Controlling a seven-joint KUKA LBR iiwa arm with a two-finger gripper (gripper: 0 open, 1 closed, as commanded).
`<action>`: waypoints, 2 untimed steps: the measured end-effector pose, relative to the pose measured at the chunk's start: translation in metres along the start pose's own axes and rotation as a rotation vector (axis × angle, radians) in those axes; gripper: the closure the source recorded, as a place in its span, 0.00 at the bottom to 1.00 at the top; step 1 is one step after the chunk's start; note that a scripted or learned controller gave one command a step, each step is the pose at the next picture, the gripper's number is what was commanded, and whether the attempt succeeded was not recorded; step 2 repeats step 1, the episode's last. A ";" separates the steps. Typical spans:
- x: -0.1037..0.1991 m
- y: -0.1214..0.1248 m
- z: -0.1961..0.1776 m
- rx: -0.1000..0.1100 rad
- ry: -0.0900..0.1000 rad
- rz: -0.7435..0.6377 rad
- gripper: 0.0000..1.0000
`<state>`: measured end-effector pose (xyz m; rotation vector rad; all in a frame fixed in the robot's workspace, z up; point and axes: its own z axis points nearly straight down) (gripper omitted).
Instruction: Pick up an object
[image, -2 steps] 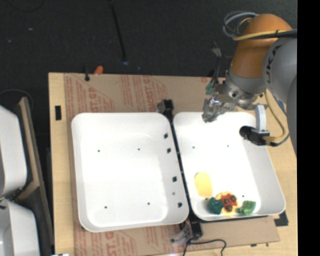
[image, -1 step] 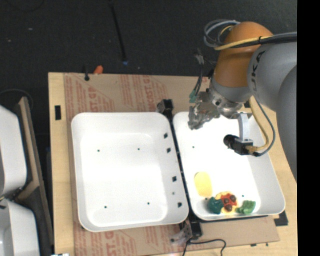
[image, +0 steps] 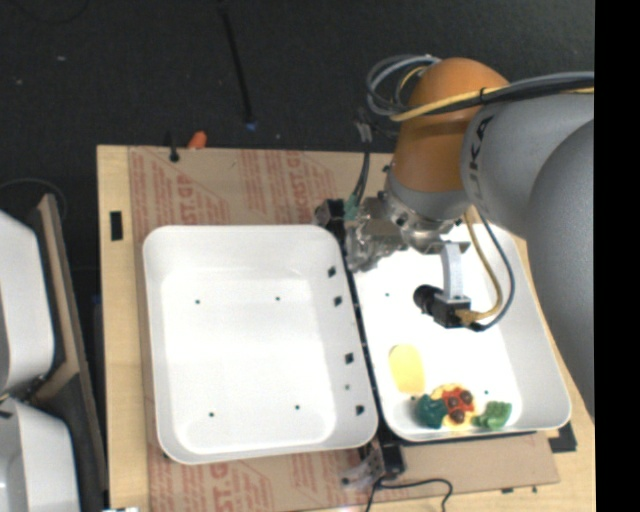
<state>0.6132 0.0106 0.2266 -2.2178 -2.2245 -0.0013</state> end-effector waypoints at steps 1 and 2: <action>0.056 -0.015 -0.014 -0.002 0.000 -0.001 1.00; 0.056 -0.015 -0.014 -0.002 0.000 -0.001 1.00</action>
